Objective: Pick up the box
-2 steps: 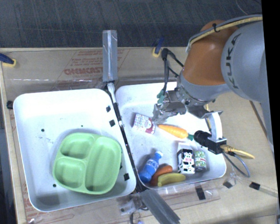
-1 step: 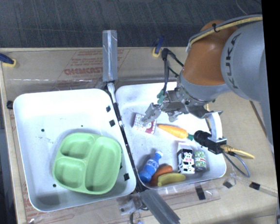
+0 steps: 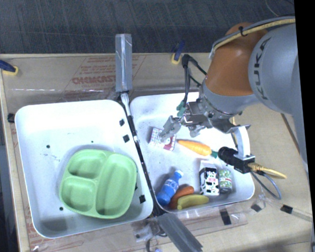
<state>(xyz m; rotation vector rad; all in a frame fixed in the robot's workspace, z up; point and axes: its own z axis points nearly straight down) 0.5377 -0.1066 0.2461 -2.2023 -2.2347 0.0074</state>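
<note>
Box (image 3: 210,180), white with a cow pattern, lies at the near right of the right bin (image 3: 145,107), beside a small green can (image 3: 225,180); not lifted; gripper (image 3: 175,123) sits well apart over a small packet (image 3: 159,136); fingers' state I cannot tell; by my reckoning the whole pick remains.

Fixed overhead camera, slanted down over both bins (image 3: 74,111)

Bins (image 3: 42,127): smooth white plastic, slight sheen. Green tray (image 3: 99,182): matt plastic. Box (image 3: 209,180): printed card. Bottle (image 3: 169,187): glossy blue plastic. Surface (image 3: 295,193): pale wood.
</note>
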